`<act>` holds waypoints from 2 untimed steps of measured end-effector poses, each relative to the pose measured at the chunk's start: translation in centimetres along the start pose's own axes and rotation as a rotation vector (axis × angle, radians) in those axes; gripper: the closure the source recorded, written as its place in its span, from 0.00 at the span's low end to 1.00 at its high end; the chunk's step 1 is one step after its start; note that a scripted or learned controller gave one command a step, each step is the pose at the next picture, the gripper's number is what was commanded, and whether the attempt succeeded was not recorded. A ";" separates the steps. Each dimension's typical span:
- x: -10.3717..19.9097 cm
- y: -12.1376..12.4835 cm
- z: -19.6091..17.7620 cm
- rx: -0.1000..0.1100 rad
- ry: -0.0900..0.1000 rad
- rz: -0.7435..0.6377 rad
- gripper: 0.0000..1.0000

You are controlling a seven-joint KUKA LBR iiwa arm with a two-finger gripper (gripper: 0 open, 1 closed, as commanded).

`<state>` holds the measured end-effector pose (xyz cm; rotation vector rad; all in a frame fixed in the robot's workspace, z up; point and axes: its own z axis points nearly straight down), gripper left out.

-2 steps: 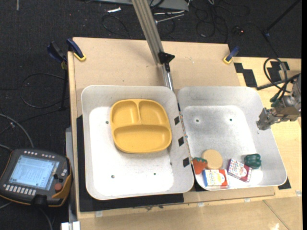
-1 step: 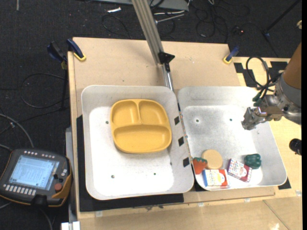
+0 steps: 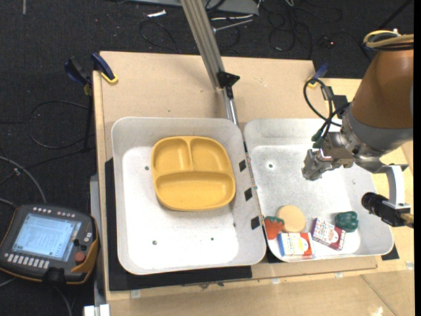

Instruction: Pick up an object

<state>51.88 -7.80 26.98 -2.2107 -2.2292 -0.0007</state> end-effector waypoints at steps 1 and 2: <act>5.8 -1.0 0.7 0.001 0.000 0.001 1.00; 11.6 -0.2 1.3 0.000 0.000 0.000 1.00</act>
